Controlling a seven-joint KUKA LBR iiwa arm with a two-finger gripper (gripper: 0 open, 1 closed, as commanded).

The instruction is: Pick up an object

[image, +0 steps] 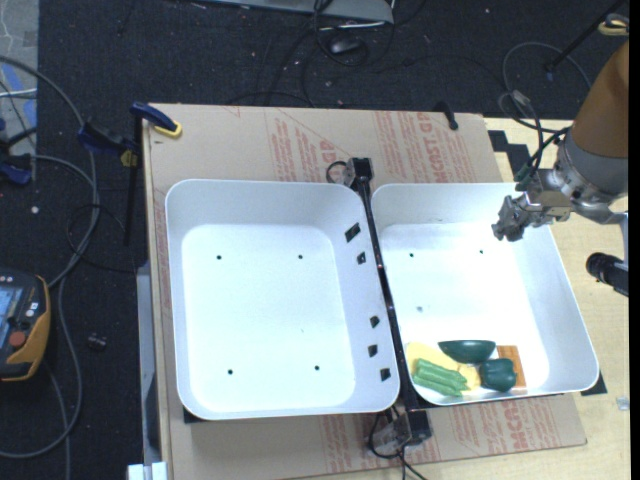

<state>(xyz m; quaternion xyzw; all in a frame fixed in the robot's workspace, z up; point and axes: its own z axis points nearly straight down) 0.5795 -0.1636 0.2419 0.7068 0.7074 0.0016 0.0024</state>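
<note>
Objects lie together in the near corner of the right bin: a dark green bowl, a light green ridged piece, a teal piece, a yellow sheet and an orange block. The bowl touches the teal piece. The tool hangs over the far right part of this bin, well apart from them. The left bin stands beside it on the tabletop.
</note>
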